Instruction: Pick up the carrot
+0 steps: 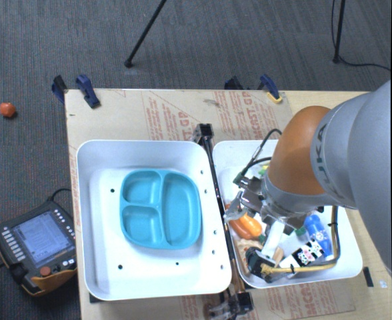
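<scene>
Tool (263, 227) over the right bin (231, 153), grip state unclear; centre on the carrot (245, 227) by its left wall, clear of clutter.

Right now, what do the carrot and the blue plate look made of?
Carrot: probably moulded plastic, a toy; smooth, even orange with a slight sheen. Plate: likely hard plastic; uniform light blue, matte, with moulded dividers making three compartments.
</scene>
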`<state>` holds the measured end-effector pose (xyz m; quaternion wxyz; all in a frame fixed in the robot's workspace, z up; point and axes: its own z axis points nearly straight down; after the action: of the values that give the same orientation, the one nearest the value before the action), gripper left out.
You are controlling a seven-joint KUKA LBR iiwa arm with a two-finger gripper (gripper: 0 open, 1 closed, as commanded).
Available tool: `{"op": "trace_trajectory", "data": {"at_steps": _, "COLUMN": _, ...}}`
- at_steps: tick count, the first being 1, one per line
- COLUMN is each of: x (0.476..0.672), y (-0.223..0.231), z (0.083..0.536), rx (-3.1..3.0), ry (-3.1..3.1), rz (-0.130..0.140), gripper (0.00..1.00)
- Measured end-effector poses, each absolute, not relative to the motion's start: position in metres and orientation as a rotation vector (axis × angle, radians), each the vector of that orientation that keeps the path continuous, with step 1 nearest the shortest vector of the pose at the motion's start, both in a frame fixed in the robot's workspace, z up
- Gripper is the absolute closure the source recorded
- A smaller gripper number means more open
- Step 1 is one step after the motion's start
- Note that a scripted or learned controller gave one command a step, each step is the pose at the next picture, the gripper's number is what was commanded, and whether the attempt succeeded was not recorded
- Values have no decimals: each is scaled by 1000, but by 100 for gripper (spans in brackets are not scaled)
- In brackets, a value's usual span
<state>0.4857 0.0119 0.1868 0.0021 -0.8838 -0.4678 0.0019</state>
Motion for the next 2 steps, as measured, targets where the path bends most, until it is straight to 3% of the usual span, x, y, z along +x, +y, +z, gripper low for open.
{"op": "trace_trajectory", "data": {"at_steps": 2, "x": 486, "y": 12, "z": 187, "rx": -2774, "ry": -1466, "rz": 5, "gripper": 0}}
